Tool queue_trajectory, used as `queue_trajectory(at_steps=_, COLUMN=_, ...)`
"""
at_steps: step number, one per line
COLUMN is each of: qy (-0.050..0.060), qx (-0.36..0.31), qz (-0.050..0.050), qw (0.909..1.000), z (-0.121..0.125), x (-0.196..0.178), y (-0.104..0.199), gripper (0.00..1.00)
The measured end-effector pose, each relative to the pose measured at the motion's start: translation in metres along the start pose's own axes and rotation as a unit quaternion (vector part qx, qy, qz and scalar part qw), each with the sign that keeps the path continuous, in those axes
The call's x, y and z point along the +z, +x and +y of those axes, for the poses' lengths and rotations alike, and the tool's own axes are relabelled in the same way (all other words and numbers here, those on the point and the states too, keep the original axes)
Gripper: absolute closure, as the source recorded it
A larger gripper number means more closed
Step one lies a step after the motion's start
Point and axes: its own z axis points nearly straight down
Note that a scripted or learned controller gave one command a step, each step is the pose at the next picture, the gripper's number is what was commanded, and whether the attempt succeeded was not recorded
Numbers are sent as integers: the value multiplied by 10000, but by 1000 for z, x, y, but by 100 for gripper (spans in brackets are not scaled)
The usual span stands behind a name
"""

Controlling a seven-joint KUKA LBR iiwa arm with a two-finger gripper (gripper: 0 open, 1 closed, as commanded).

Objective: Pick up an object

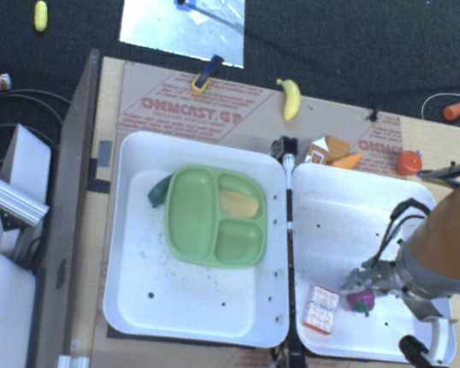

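The pincer (362, 288) sits low in the right bin (340, 201), right at a small purple thing (361, 302); whether it is spread or pinching cannot be made out. Just to the left lies a small flat packet (321, 309) with red print, near the bin's front wall. To do this well, the lift should probably be straight and slow, so the rounded purple piece does not slip. The bin looks smooth, glossy plastic. In the left bin (132, 285) rests a green divided tray (214, 217), matte, with rounded corners.
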Motion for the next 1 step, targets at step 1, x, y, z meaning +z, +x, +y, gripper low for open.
queue_trajectory(at_steps=1, qy=-15, qx=-52, qz=12, qw=10000, z=88, x=-42, y=33, gripper=100)
